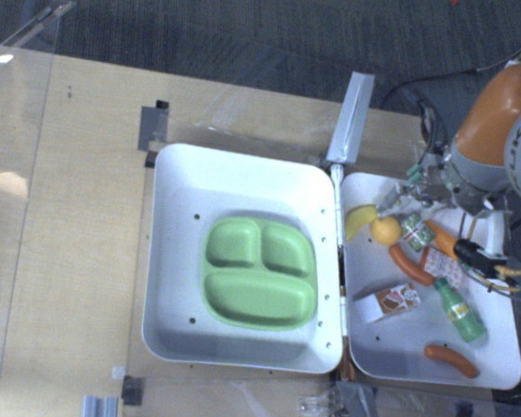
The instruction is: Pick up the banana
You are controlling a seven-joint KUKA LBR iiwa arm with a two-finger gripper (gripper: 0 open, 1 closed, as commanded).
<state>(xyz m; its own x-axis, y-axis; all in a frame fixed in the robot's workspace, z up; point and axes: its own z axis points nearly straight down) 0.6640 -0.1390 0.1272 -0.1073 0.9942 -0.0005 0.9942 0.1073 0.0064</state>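
Overhead view, pick attempt in the right bin. I see the gripper low over the bin's far corner, beneath the arm's orange band; whether it is released or clenched I cannot tell. The banana lies just below and to the left of the gripper, against the bin wall, with an orange fruit touching it. I judge that the wall will crowd any approach. Further from the gripper, toward the near edge, lie a small can, a green bottle, a carton and two sausages. The green tray sits well to the gripper's left, in the other bin.
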